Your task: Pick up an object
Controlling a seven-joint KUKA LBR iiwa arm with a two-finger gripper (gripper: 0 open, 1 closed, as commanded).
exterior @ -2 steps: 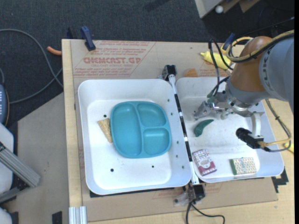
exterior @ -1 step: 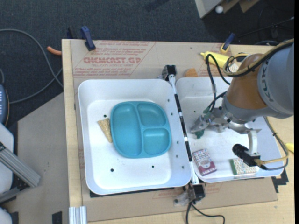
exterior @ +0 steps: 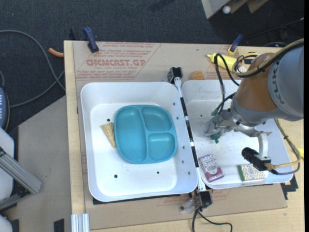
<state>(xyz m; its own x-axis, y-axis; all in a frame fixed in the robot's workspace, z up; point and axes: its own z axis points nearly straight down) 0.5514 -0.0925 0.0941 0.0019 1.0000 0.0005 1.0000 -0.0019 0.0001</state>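
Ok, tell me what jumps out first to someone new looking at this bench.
The turquoise divided plate fills the middle of the left bin, partly covering a tan sponge at its left side. Over the right bin the grey and orange arm reaches in, with two small packets lying near the front edge.

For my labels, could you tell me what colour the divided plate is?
Teal blue; the divided plate shows clearly in the camera view.

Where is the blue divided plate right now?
The blue divided plate lies in the left bin, its left edge overlapping a tan sponge-like piece.
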